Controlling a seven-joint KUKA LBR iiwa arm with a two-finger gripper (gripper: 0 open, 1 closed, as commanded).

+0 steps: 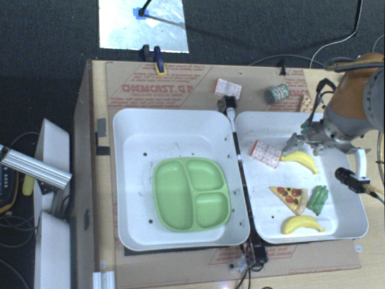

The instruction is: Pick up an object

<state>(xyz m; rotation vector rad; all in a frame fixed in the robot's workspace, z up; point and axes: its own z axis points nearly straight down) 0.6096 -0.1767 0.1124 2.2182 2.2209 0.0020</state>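
Dark carpet surrounds the cardboard-topped bench point(168, 86), which carries two shallow white plastic bins. At three o'clock the grey arm with its orange band point(355, 98) reaches in over the right bin point(267, 232), wrist bent down, its end effector point(305, 142) low at the bin's upper right, just above the upper yellow plastic banana point(301, 159). How far it is open I cannot tell; its tips blur together. Nearby lie a red-and-white packet point(265, 153), a toy pizza slice point(290, 197), a green toy vegetable point(318, 198) and a second yellow banana point(302, 224). A green divided plate point(191, 194) sits in the left bin point(138, 131).
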